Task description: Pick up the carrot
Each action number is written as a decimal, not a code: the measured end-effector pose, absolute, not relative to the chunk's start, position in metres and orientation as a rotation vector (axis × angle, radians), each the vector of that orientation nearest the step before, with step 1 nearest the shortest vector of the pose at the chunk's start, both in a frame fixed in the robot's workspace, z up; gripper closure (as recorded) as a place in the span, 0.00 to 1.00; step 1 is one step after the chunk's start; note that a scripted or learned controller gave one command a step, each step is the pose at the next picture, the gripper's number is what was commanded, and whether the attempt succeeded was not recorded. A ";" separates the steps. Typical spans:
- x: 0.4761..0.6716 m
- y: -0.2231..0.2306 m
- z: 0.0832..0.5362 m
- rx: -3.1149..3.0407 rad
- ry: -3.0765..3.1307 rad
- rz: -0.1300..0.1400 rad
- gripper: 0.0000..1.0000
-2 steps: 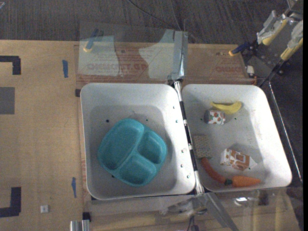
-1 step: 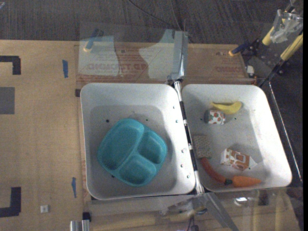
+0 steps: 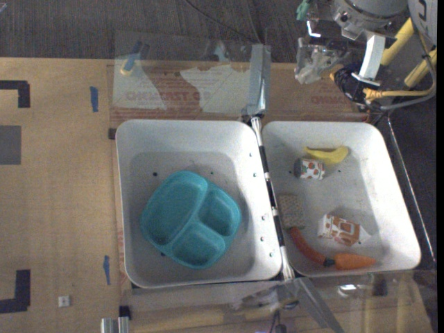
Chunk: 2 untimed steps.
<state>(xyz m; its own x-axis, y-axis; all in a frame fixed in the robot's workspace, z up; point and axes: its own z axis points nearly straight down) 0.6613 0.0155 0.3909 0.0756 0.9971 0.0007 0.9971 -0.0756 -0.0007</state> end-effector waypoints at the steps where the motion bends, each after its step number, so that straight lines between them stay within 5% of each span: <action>1: 0.661 0.015 0.391 -2.304 -2.136 0.000 0.00; 2: 0.667 0.027 0.386 -2.272 -2.171 0.000 0.00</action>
<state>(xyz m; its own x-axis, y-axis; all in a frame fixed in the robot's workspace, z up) 0.6668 0.0272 0.3858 0.0458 0.9990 -0.0006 0.9990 -0.0458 0.0007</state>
